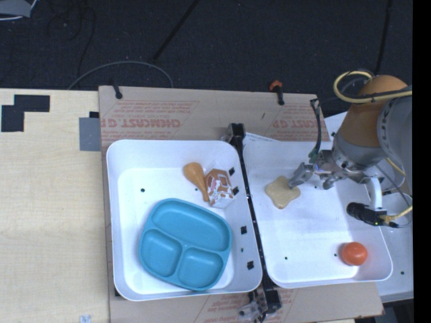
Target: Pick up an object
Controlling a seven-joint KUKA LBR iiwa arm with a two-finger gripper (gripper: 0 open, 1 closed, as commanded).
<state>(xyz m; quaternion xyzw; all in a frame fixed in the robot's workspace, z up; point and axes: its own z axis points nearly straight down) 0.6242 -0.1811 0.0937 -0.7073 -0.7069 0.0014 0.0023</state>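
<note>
My gripper hangs low over the back part of the right bin, at the end of the grey arm with its orange band. A beige toast-shaped piece lies on the bin floor just left of and below the gripper, close to it; whether they touch is unclear. An orange ball rests near the right bin's front right corner, well away from the gripper. In the left bin lie an orange spoon-like piece and a brown-and-white wrapped item.
A blue divided plate covers much of the left bin's front. A black divider runs between the bins. Cables and a black fitting hang by the arm at the right bin's right wall.
</note>
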